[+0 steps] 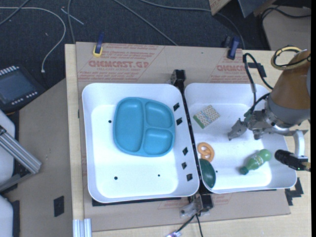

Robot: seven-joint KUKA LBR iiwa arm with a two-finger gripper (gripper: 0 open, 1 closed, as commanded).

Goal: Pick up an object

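1. Green bottle (pixel 256 162): lies on its side in the lower right of the right bin (pixel 232 95), long axis running from lower left to upper right.
2. Gripper (pixel 240 130): sits just above and to the left of the bottle, apart from it; how far its jaws are spread cannot be told, and nothing is seen held.
3. Judgement: the coming move would need a short travel toward the frame's lower right, closing across the bottle's narrow width.
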